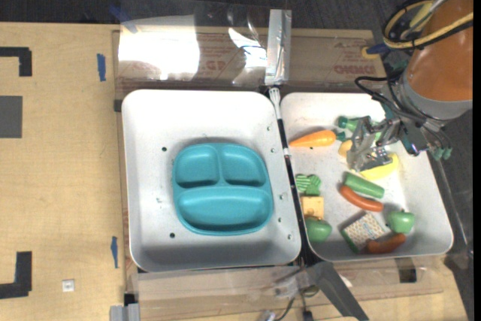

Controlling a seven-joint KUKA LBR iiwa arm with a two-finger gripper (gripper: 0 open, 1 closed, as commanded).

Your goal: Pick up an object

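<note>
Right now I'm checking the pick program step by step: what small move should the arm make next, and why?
Probably a short straight descent. The gripper hangs in the right bin over a yellow piece, with the carrot to its left and a red sausage below. Nothing visibly sits between its fingers, so lowering onto the yellow piece seems the nearest chance of a grasp.

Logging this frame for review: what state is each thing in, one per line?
Teal divided plate: upright in the left bin, compartments bare.
Toy carrot: lying flat in the right bin, left of the gripper.
Gripper: low over the right bin's upper part, nothing seen between its fingers.
Red sausage: lying flat, untouched.
Green pepper: resting near the right wall.
</note>
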